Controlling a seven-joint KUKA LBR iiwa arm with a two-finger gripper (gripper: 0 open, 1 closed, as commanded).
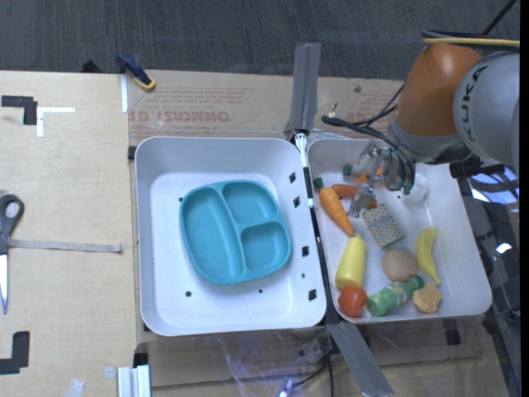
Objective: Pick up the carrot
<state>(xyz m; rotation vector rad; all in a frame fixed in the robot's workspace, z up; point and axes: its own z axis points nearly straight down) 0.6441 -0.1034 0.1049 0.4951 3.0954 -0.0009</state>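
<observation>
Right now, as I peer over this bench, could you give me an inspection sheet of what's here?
Surface: two white bins; left bin holds a blue divided plate.
Job's things: carrot lies in the right bin, near its left wall.
Clutter: banana, yellow corn-like piece, tomato, green piece, brown round item, speckled block.
Grippers: gripper low in the right bin, just right of the carrot.
Cables: dark wires near the wrist.
Surroundings: scissors on the bench at left.
</observation>
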